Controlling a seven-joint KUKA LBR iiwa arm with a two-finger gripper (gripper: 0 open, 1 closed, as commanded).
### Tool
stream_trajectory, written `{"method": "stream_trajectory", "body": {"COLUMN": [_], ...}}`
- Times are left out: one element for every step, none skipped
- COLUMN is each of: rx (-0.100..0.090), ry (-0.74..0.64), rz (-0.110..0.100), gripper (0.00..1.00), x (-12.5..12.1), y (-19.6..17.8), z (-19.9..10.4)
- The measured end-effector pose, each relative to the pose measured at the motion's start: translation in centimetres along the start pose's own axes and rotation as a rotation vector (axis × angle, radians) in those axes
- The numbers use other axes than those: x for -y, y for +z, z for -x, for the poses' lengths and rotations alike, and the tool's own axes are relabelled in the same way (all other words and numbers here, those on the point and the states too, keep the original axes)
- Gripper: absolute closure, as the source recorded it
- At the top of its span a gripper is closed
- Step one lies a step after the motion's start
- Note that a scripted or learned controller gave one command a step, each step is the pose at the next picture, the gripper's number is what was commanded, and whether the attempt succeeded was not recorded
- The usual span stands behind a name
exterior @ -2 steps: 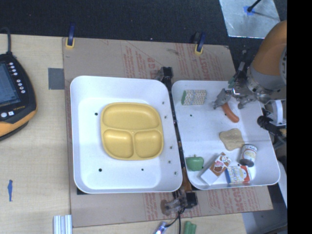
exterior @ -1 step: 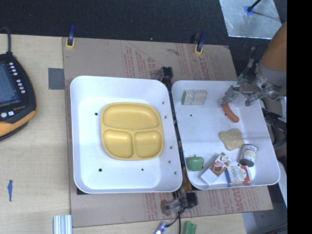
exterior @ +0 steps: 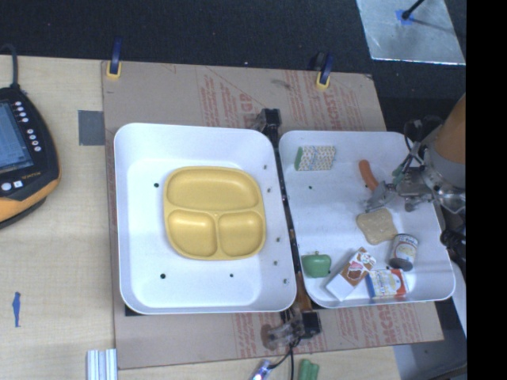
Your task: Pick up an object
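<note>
Your gripper [exterior: 386,193] sits low by the right bin's [exterior: 317,291] right edge; its fingers look slightly parted with nothing between them. The carrot [exterior: 367,173] lies just beyond them toward the far edge, long axis running far-to-near, and the bread [exterior: 376,226] just nearer

arm: enters from right, low | gripper [exterior: 379,199]: pointing left, orange band above wrist

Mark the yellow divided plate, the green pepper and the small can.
yellow divided plate [exterior: 214,188]: camera view, upper compartment's floor.
green pepper [exterior: 316,265]: camera view, middle of its body.
small can [exterior: 403,252]: camera view, its side label.
</note>
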State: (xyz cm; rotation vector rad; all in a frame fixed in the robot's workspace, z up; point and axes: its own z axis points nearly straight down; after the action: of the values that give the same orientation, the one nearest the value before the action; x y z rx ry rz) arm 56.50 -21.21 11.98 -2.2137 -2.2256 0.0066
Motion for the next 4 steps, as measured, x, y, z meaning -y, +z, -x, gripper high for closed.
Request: {"method": "stream_trajectory", "body": {"rx": [0.001,0.001,0.004,0.004], "ry": [0.000,0.000,-0.005,-0.005], "rz": [0.004,0.005,0.006,0.006], "gripper": [0.00,0.00,1.00,0.00], "x": [-0.3,7.4,7.3,7.3], "y": [2.7,2.7,1.6,1.6], "z": [-2.3,-1.3,-1.2,-1.2]}}
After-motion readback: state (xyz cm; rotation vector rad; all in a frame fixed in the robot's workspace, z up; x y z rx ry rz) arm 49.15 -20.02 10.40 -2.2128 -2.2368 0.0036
